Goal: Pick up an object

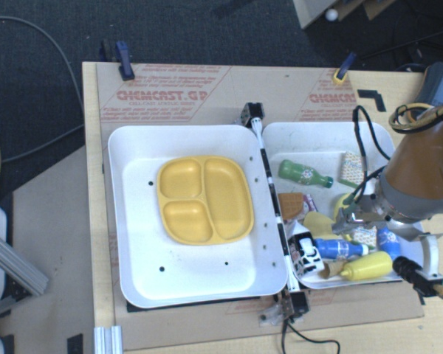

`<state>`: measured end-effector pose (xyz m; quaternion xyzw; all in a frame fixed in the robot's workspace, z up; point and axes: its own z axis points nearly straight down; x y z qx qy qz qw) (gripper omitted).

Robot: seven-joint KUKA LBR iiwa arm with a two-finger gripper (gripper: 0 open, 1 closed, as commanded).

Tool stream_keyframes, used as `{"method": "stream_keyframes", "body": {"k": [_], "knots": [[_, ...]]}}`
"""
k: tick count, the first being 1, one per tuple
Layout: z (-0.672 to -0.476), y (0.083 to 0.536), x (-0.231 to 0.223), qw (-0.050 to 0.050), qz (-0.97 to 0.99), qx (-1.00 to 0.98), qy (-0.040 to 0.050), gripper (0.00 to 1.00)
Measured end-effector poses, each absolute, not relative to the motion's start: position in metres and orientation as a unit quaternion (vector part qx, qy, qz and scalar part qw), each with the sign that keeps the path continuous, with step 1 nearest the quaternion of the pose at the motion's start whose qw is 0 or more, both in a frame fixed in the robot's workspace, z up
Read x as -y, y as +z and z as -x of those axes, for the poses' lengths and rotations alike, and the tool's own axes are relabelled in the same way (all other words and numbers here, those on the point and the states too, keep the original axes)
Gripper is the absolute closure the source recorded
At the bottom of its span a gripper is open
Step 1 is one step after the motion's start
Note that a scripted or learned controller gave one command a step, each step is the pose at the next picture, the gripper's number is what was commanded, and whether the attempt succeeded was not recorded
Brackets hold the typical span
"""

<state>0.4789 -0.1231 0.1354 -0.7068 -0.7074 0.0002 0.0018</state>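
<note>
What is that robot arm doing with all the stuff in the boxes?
The arm reaches in from the right and hangs over the right bin, which is full of small things: a green bottle, a blue bottle, a yellow bottle and more. Its gripper is low among them, trying to pick one up. I can't tell if it has grabbed anything. The left bin holds a yellow divided plate.

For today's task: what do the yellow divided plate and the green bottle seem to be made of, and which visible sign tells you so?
Yellow divided plate: probably moulded plastic with a matte finish; uniform colour, rounded compartment ridges, soft sheen.
Green bottle: likely plastic or a toy replica, slightly glossy; even green with a pale label. Glass cannot be ruled out.
</note>
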Motion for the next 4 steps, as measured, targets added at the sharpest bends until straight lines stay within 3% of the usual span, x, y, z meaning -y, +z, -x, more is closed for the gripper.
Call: {"method": "stream_keyframes", "body": {"k": [1, 2, 3, 4], "knots": [[-0.479, 0.135, 0.123, 0.002, 0.707, 0.707, 0.0001, 0.0], [-0.537, 0.089, 0.153, -0.004, 0.707, 0.707, -0.0019, 0.0], [-0.538, 0.098, 0.152, -0.005, 0.707, 0.707, -0.0023, 1.0], [-0.579, 0.185, 0.074, 0.0, 0.707, 0.708, -0.0007, 1.0]]}}
